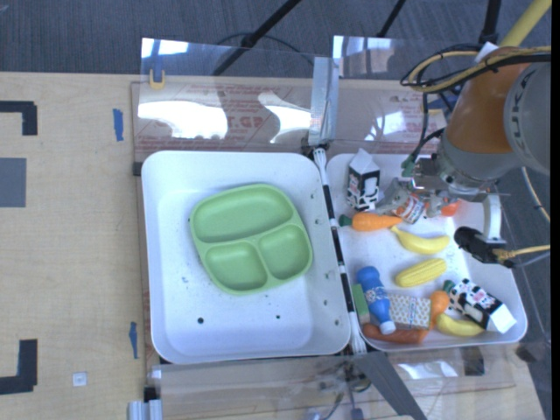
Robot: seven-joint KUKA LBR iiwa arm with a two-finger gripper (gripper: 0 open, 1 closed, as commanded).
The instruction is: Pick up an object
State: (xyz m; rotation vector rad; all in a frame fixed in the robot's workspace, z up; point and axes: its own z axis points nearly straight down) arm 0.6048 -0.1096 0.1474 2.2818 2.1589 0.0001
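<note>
The gripper (426, 198) hangs low over the back of the right bin (516, 297); I cannot tell its state, as the wrist hides it. Just beneath lie a small red-and-white item (409, 208), blurred, and a carrot (374, 222) beside a milk carton (362, 182). These look like light, stiff plastic toys; the carrot's smooth taper may slip, so its thick middle seems the best hold. The bin floor is slick and crowded, with bananas (420, 241) close by; the left bin (166, 234) holds a green tray (252, 236)
</note>
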